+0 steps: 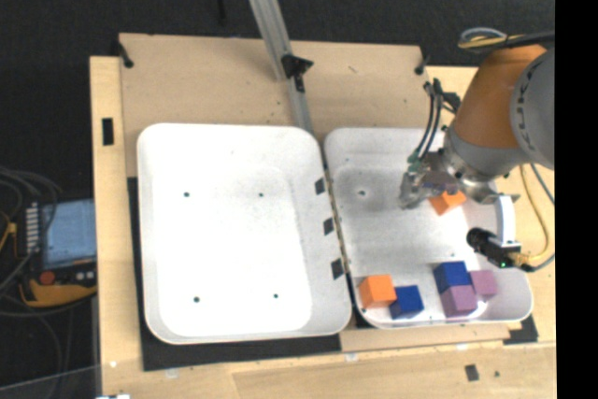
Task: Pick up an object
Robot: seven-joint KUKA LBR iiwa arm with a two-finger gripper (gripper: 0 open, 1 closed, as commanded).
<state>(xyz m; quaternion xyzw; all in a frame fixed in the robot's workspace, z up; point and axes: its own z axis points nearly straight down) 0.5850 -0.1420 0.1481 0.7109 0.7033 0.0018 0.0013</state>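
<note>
My gripper [422, 188] hangs over the upper right part of the right bin [374, 220], below the orange-banded wrist. A small orange block [449, 200] peeks out just right of the gripper, partly hidden by it; whether it is held cannot be told. Along the bin's front edge lie an orange cube [377, 290], a blue cube [407, 301], a second blue cube [451, 276], a purple cube [458, 299] and a paler purple cube [484, 283].
The left bin [234, 229] sits beside the right one, with black clips along their shared edge. A metal pole [271, 23] slants in from the top. Cables and a black connector [486, 243] hang by the arm at the right.
</note>
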